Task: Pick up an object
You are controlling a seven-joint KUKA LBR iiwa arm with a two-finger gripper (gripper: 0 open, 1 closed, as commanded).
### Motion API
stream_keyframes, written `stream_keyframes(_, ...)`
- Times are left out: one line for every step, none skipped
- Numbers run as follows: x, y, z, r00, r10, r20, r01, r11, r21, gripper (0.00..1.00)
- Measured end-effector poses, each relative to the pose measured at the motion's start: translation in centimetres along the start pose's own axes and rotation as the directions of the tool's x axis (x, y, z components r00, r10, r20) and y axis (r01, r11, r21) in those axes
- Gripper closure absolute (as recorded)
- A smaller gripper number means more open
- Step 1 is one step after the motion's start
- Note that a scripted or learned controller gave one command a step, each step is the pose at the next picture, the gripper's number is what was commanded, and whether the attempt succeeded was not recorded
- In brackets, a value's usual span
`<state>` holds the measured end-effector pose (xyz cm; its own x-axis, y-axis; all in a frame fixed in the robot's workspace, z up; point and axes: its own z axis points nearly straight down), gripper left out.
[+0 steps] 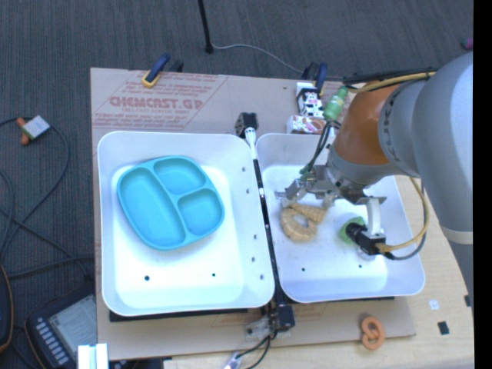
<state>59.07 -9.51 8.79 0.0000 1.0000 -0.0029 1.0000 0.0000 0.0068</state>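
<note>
A tan, pretzel-shaped object lies in the right bin, left of its middle. My gripper hangs directly over the object's far edge with its metal fingers spread open, and nothing sits between them. The grey arm with its orange band reaches in from the right and covers the bin's far right part. In the left bin a light blue divided plate lies flat with nothing on it.
A small orange pretzel-shaped thing lies on the cardboard in front of the right bin. A small patterned box and clamps sit behind the bins. The ridge between the two bins runs close to the left of my gripper.
</note>
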Motion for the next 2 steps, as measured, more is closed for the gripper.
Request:
stream_keyframes(-0.09, 0.10, -1.06, 1.000, 0.001, 0.002, -0.001, 1.000, -0.004, 1.00)
stream_keyframes(-0.04, 0.08, -1.98, 1.000, 0.000, 0.001, 0.000, 1.000, -0.002, 1.00)
